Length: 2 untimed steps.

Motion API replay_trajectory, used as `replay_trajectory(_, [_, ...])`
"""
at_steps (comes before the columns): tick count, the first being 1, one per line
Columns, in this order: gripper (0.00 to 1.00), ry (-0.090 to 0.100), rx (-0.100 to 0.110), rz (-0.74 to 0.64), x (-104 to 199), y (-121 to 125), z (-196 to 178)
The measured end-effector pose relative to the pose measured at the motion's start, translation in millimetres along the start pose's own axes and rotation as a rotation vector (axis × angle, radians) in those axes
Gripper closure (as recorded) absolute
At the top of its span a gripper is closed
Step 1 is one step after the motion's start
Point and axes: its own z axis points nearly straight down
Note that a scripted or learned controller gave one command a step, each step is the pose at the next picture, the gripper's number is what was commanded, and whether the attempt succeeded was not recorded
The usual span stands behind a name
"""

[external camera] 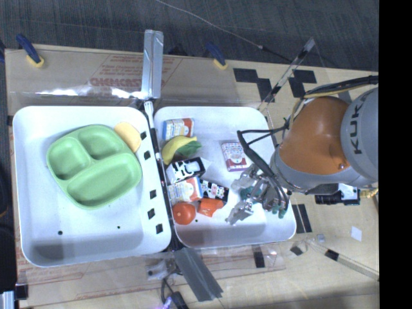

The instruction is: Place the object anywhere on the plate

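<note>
Because the claw [241, 211] hangs low over the right bin [270, 124] with nothing visibly between its fingers, whose spread I cannot tell, a grab could close on air. The tomato [183, 213], banana [177, 148] and cartons crowd together, well apart from the green plate [96, 166], so neighbours may get nudged.

Robotics lab: clamped bench [360, 250], twin white bins [26, 172], KUKA arm [335, 140].
</note>
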Motion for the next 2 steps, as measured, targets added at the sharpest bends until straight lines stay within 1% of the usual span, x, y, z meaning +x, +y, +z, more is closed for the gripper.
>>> replay_trajectory(1, [1.00, -0.005, -0.001, -0.008, -2, 2, -12])
replay_trajectory(2, [1.00, -0.005, -0.001, -0.258, 32, 86, -32])
